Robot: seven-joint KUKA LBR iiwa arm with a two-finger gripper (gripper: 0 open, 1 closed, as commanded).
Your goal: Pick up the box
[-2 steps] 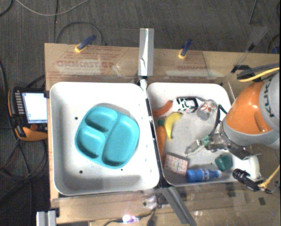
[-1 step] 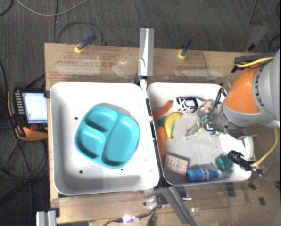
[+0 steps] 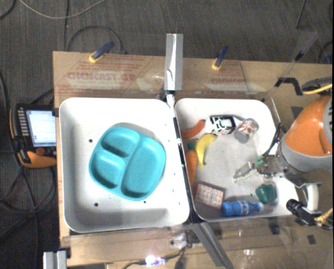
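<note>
While in the bin corner, box (image 3: pixel 209 195) left of, below gripper (image 3: pixel 242 172).

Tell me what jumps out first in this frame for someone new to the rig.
The big turquoise divided plate sits alone in the left bin. The right bin is cluttered: a banana, a small can, a blue bottle and a flat box near its front left corner. The arm's orange band looms at the right edge, with the gripper over that bin's right half.

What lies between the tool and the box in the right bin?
Camera view: bare white bin floor separates the tool from the box; nothing lies between.
</note>
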